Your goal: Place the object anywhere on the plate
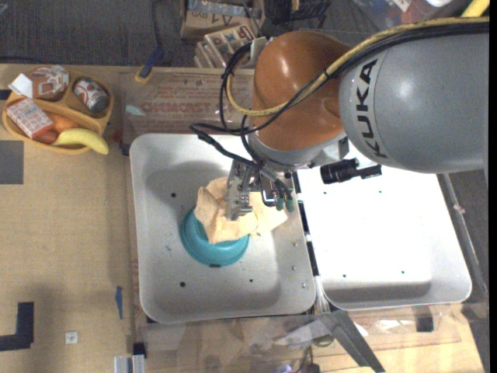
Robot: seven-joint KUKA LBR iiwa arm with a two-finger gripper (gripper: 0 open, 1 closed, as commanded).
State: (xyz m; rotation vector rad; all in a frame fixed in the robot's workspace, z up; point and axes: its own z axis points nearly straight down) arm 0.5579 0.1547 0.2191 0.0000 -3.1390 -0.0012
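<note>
The cloth [233, 212] covers much of the blue plate [213, 247]; the arm [404, 92] runs off frame at right, hiding the bins' [155, 208] far edge.

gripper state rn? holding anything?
Gripper: low over the tan cloth on the blue plate; open or shut cannot be told.

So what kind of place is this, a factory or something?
More likely a robotics lab: a grey KUKA arm with an orange band works over two shallow white bins on a wooden bench, with a yellow tray of toy food beside them.
</note>
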